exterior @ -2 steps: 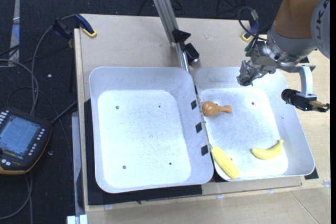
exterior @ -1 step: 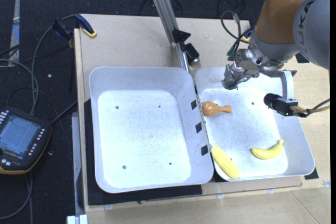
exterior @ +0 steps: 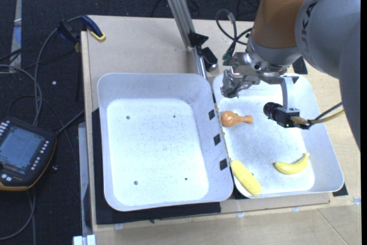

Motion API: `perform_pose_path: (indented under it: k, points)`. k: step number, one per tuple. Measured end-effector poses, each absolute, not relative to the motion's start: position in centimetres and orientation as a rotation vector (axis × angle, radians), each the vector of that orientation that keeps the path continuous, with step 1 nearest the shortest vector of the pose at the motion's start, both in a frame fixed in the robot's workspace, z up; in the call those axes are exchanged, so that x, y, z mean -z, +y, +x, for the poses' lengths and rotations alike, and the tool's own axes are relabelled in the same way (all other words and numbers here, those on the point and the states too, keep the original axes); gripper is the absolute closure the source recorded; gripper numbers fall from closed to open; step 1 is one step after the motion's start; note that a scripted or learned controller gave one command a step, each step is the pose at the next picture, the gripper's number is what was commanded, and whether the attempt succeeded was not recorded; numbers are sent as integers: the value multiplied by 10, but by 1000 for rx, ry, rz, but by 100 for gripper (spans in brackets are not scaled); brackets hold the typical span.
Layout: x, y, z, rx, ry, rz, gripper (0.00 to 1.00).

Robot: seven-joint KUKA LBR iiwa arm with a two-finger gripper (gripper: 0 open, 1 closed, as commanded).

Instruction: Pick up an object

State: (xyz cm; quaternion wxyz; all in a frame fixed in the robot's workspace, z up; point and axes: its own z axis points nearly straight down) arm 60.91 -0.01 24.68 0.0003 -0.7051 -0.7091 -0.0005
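Pincer: the pincer (exterior: pixel 234 88) hangs over the far left part of the right bin (exterior: pixel 321 140); whether its tips stand wide or narrow cannot be told, and nothing shows between them.
Drumstick: an orange toy drumstick (exterior: pixel 235 119) lies just below the pincer in the view, apart from it, on the bin floor.
Corn: a yellow corn cob (exterior: pixel 246 177) lies well below the pincer, at the bin's near left corner.
Banana: a yellow banana (exterior: pixel 292 164) lies below and to the right of the pincer, near the front rim.
Left bin: the left bin (exterior: pixel 152 143) sits to the pincer's left on the counter (exterior: pixel 137 46).
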Motion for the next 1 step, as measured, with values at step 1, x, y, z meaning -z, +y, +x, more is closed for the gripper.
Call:
perform_pose_path:
  k: [1]
  points:
    - [-241, 59, 615, 0, -2226, -2215, 100]
